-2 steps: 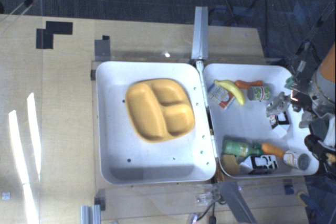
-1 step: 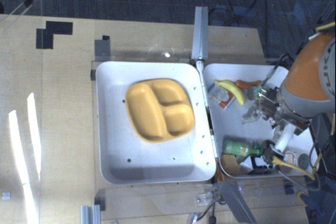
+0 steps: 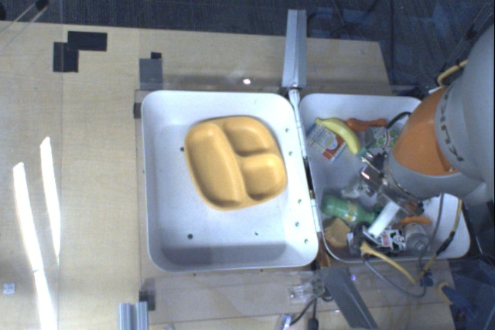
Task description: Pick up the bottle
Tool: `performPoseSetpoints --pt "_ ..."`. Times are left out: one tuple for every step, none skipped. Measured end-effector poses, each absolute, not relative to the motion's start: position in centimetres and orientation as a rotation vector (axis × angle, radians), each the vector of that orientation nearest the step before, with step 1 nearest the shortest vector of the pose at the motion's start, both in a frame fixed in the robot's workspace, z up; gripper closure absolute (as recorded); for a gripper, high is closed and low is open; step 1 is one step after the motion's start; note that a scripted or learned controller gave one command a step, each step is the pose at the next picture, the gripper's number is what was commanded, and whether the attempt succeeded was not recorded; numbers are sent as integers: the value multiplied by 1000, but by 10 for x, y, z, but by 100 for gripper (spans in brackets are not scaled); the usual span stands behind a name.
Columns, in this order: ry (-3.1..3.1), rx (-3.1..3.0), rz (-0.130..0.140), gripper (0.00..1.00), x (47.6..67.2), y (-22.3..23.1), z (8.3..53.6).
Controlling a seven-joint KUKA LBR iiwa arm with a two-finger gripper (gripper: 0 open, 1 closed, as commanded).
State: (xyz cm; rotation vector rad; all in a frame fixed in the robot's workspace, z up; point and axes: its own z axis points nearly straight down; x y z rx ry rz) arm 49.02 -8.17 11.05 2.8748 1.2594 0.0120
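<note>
You'll find the yellow tray (image 3: 234, 161) in the left bin (image 3: 158, 189). In the right bin (image 3: 456, 239), lower centre-right of frame, the green bottle (image 3: 346, 208) lies on its side, long axis left-right, just left of the pincer (image 3: 371, 189); whether that's open or closed, you cannot tell.

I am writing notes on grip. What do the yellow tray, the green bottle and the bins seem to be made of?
Tray: probably moulded plastic, smooth and slightly satin, with rounded compartments and soft highlights.
Bottle: looks like green plastic, glossy; it is partly hidden, so this is uncertain.
Bins: white, smooth, thin-walled with rounded corners; plastic or painted metal, I cannot tell which.
</note>
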Motion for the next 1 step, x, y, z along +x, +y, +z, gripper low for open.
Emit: performPoseSetpoints --pt "1620 2689 4 0 523 -38 184"
